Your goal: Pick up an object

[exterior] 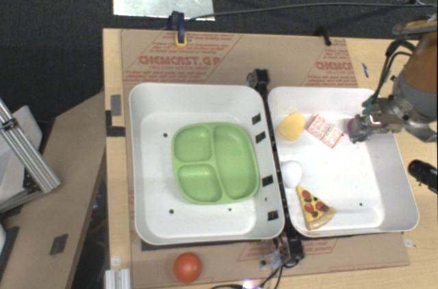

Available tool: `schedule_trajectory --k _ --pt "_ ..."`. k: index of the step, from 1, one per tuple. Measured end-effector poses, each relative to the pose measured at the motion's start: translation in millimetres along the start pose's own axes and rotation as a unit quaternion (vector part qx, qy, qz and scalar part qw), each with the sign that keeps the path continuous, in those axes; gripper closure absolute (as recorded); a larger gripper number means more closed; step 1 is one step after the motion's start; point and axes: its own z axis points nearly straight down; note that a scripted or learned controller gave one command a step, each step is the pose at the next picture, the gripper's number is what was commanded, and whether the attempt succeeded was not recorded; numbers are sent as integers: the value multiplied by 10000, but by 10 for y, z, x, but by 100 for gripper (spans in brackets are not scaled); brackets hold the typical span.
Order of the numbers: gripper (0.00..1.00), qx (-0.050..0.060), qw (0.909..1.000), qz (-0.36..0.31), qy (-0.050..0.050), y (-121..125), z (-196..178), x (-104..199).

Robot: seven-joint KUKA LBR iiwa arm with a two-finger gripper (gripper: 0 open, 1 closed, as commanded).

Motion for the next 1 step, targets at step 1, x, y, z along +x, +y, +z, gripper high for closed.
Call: schedule_trajectory --k 1 --pt "100 12 10000 -20 13 282 -36 535"
